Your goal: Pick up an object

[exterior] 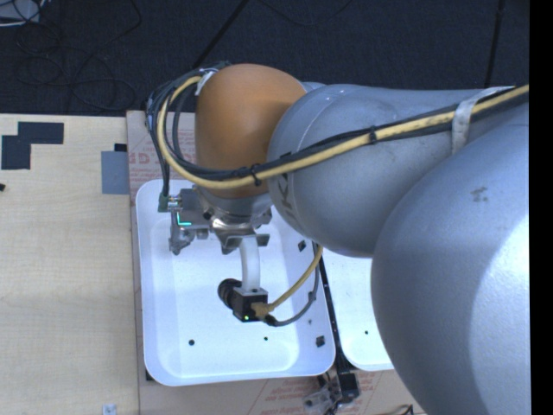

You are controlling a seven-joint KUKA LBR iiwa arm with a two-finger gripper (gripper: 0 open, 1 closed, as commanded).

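**Gripper (218, 232) low in left bin, no grasp confirmed**

Gripper sits at the far end of the left bin (173, 318), as the camera sees it, close above the white floor and straight under the orange band (238, 119). From my seat the wrist covers its business end, so I cannot tell whether it is released or clenched, and I see nothing gripped. As for the object, I can't place it. The floor I can see carries only a few dark specks (191, 344), too small to call, so anything worth picking would be hidden under the wrist. Further out, the arm (389, 171) sweeps in from the right and masks most of the right bin (359, 335). The 2 bins rest on the bench (60, 258). My read: the approach is done, or nearly, while closing on something, lifting and confirming the hold are all left. I'd count 0 of the task as proven.
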